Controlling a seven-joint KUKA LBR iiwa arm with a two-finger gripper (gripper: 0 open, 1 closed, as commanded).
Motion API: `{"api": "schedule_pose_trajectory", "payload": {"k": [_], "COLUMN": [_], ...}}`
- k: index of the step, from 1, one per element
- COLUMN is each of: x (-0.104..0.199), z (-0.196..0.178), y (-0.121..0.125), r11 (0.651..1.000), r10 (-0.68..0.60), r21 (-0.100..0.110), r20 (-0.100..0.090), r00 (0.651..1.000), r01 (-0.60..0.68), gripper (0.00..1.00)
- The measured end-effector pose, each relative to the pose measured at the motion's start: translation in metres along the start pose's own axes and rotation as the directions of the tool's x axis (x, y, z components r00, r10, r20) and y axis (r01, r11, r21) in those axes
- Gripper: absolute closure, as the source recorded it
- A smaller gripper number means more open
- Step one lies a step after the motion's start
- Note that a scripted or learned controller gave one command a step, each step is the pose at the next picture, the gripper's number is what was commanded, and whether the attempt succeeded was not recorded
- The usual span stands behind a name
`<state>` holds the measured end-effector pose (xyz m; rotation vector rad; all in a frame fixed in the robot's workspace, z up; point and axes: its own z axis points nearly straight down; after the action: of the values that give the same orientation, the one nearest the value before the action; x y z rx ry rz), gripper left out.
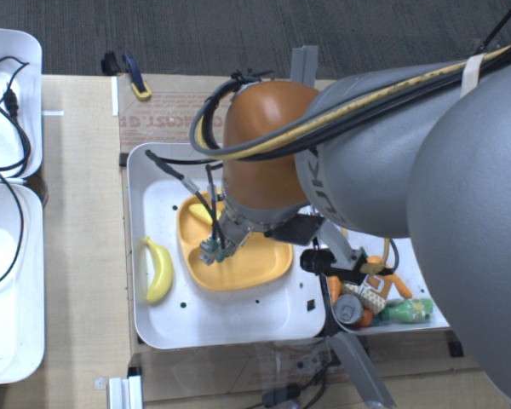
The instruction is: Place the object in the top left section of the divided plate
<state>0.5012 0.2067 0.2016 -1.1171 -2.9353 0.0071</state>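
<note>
Bright even light, soft shadows, sharp focus

The arm point(383, 143) hangs over the right half of the white bin point(140, 313), shutting off the far right part of the yellow divided plate point(238, 267). The bin floor lies bare along the near side and far left corner. A banana point(158, 269) blocks the strip left of the plate.

Divided plate point(238, 271) sits in the bin point(238, 326), banana point(157, 269) just left of it. Gripper point(213, 250) over the plate's left part. Toy clutter point(383, 301) to the right.
</note>
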Motion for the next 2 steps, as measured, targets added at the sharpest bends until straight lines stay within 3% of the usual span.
{"api": "schedule_pose_trajectory", "payload": {"k": [1,2], "x": [-0.030,-0.076], "z": [-0.015,-0.041], "y": [-0.022,-0.003], "r11": [0.971,0.957], "r10": [-0.240,-0.291], "r21": [-0.004,-0.004], "r20": [0.002,0.002], "r00": [0.971,0.957], "r01": [0.240,0.291], "gripper": [1.00,1.00]}}
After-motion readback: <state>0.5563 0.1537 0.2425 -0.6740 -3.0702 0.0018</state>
